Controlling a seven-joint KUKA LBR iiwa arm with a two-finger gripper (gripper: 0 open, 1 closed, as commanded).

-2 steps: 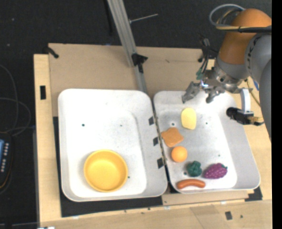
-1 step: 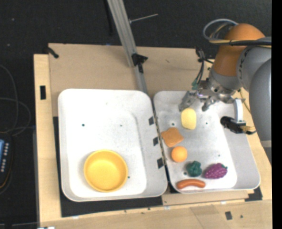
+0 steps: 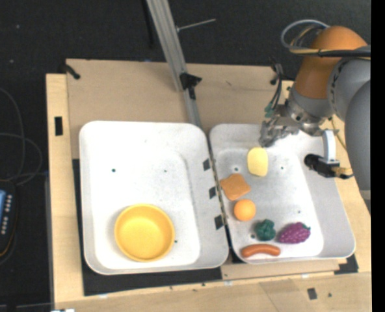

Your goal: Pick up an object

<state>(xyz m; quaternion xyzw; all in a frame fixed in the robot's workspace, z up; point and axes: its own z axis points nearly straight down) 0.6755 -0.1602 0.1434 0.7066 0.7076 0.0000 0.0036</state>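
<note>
My arm (image 3: 348, 90) is smooth grey casing, rounded like a thick tube, with a broad orange band (image 3: 322, 60) wrapped above my wrist. A pale grey cable (image 3: 296, 32) loops out beside the orange section. Below the band my wrist narrows into a darker metallic collar, and my gripper (image 3: 268, 135) is a small dark grey assembly with thin wires running along its side.

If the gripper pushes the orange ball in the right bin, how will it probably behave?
The orange ball looks round and smooth, so it would likely roll. The brown piece sits close behind and may stop it. It probably slips from the gripper.
</note>
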